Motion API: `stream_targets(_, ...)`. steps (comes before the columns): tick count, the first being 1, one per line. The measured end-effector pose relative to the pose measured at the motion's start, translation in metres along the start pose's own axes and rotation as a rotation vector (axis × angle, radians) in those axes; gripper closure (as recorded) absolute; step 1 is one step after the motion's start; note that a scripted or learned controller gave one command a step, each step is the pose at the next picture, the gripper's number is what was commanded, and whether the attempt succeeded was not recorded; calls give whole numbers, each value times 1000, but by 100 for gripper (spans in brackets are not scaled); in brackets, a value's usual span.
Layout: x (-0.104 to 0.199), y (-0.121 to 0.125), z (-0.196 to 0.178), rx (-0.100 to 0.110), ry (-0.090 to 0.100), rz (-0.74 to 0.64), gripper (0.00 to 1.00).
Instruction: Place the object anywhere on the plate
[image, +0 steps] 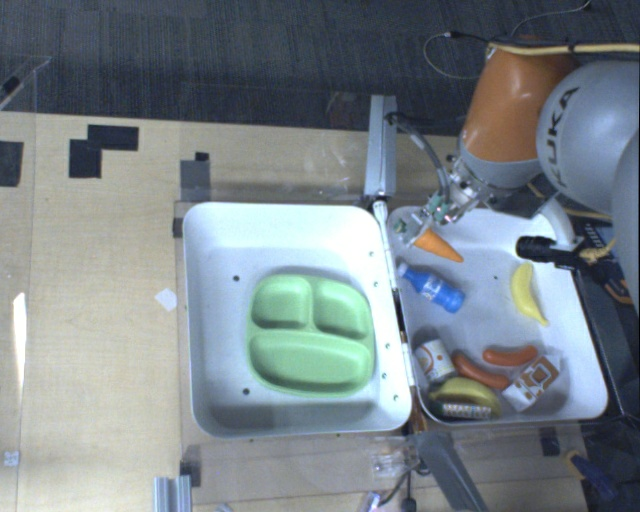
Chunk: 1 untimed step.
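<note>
Gripper (443, 212) hangs over the right bin's (590, 395) far left corner; whether it grips anything is impossible to tell. Touching its tip lies an orange carrot (438, 244), a smooth cone, long axis roughly left-right, point aimed right. Green three-compartment plate (310, 334), matte plastic, sits in the left bin (215, 330)

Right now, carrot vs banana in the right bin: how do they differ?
The carrot is orange and tapers to a point; the banana is yellow and gently curved. The carrot lies near the bin's upper left corner, right under the gripper; the banana lies near the right wall, apart from the gripper. The carrot points across the bin, the banana runs roughly top to bottom. Both are toy foods lying flat in the right bin.
</note>
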<state>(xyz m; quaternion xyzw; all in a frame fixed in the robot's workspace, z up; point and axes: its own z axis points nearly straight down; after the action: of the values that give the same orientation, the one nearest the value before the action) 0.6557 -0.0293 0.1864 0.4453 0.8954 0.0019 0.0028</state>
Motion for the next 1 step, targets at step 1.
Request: stream_targets(1,3,-5,0,-1,-1,-377,100)
